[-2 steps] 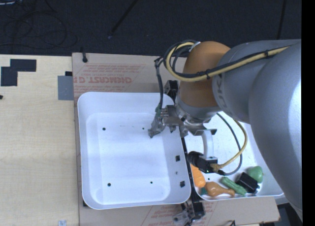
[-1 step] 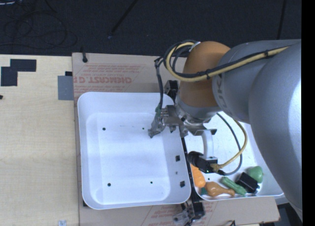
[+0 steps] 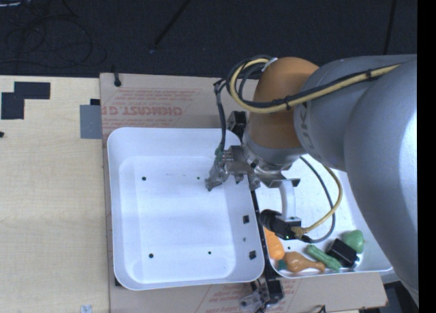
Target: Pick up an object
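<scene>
My gripper (image 3: 216, 176) hangs over the right side of the left white bin (image 3: 129, 168), close to the wall shared with the right bin. Nothing shows beneath it but bare bin floor. The right bin (image 3: 371, 267) holds several small things at its near end: an orange piece (image 3: 274, 245), a yellow-orange piece (image 3: 298, 261), a green stick (image 3: 320, 256), a black block (image 3: 343, 253) and a green lump (image 3: 353, 239). The grey arm with its orange band (image 3: 283, 100) hides most of the right bin.
Cables (image 3: 327, 196) loop from the wrist down over the right bin. Brown cardboard (image 3: 157, 103) lies under the bins, on a light wooden bench (image 3: 48, 202). Small black clips (image 3: 246, 219) sit on the wall between the bins.
</scene>
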Controlling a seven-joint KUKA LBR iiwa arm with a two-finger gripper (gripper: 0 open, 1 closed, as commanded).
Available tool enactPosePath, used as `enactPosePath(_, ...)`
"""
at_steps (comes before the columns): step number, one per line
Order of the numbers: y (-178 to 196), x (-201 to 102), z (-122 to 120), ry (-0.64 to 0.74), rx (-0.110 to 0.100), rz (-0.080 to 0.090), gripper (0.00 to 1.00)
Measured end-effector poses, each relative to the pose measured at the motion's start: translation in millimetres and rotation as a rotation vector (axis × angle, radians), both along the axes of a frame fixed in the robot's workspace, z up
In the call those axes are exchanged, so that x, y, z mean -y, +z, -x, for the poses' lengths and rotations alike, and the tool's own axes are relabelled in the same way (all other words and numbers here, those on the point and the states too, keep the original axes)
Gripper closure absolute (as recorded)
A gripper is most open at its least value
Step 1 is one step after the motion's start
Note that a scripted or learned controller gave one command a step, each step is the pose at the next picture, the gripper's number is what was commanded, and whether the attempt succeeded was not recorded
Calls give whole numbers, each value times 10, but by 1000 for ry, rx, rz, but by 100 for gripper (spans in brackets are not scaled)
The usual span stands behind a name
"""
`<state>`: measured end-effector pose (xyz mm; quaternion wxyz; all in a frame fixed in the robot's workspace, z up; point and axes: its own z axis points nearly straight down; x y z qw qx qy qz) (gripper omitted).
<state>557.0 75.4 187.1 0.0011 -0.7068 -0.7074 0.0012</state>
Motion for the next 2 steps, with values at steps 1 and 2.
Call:
enactPosePath(1, 0, 0, 0, 0, 0, 0, 0)
enactPosePath(2, 95, 8, 1, 0, -3, 0, 100)
